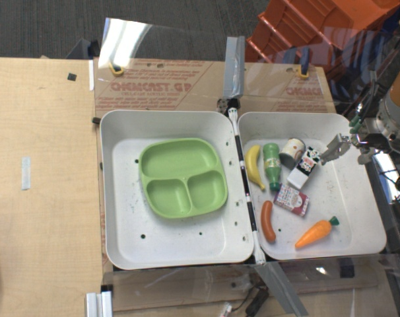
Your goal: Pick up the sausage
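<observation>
One sausage (268,220) in R bin, fingers (336,146) well apart.

dark grey carpet floor (154,2) beyond a pale wooden bench (41,150), orange structure (319,12) behind.

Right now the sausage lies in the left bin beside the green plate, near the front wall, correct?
Not quite. The sausage lies near the front wall, but in the right bin, next to the divider and below the banana. The green plate sits alone in the left bin, as the camera view shows.
</observation>
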`<act>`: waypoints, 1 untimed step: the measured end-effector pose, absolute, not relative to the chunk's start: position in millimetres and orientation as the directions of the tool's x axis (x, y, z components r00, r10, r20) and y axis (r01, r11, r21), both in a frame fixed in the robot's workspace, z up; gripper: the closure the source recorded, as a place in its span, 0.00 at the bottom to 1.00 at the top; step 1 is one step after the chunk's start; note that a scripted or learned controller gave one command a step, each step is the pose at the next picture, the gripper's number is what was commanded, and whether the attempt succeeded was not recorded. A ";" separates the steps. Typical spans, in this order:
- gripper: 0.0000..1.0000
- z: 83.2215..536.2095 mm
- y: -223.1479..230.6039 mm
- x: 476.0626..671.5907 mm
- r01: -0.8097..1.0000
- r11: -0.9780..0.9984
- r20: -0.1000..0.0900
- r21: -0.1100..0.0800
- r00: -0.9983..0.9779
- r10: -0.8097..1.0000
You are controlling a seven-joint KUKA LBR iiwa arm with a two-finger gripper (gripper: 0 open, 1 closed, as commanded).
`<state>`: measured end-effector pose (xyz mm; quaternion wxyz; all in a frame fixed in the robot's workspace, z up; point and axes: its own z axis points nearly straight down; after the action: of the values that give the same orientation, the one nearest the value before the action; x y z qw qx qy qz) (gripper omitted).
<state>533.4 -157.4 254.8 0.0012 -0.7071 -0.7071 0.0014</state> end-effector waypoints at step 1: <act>0.00 166.3 -116.2 592.8 0.958 0.287 0.000 -0.001 -0.287 0.958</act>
<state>592.8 -116.2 166.3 0.0005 -0.5973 -0.8020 0.0005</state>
